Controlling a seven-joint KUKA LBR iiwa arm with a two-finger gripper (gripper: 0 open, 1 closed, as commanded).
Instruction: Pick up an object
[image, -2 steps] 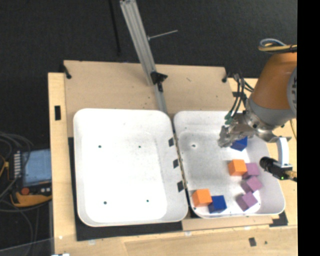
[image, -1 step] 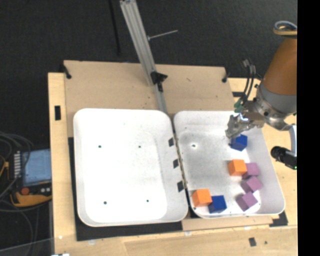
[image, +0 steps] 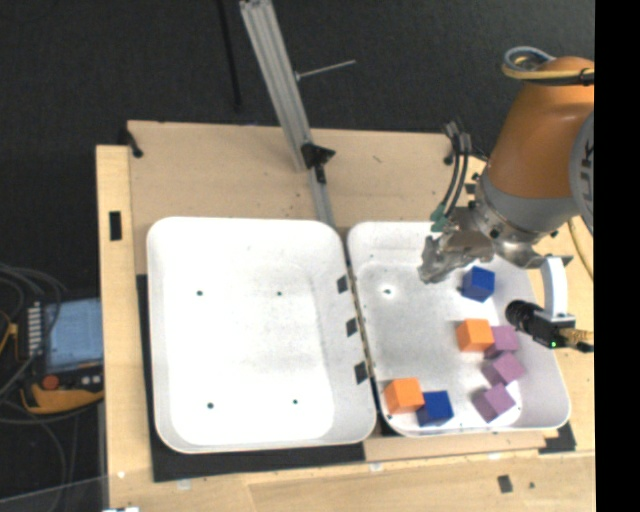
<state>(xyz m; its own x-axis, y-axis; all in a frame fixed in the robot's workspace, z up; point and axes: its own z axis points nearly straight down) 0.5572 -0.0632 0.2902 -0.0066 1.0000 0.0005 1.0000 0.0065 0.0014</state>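
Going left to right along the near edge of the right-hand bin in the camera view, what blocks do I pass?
Orange block → blue block → purple block, all lying in the right bin near its front wall.

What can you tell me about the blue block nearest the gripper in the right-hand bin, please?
The blue block is a small, matte, solid-looking cube, lying slightly turned on the floor of the right bin, in its upper part. The gripper hangs just to its left, close beside it, not around it. It sits apart from the orange block below it. Whether anything touches it is unclear.
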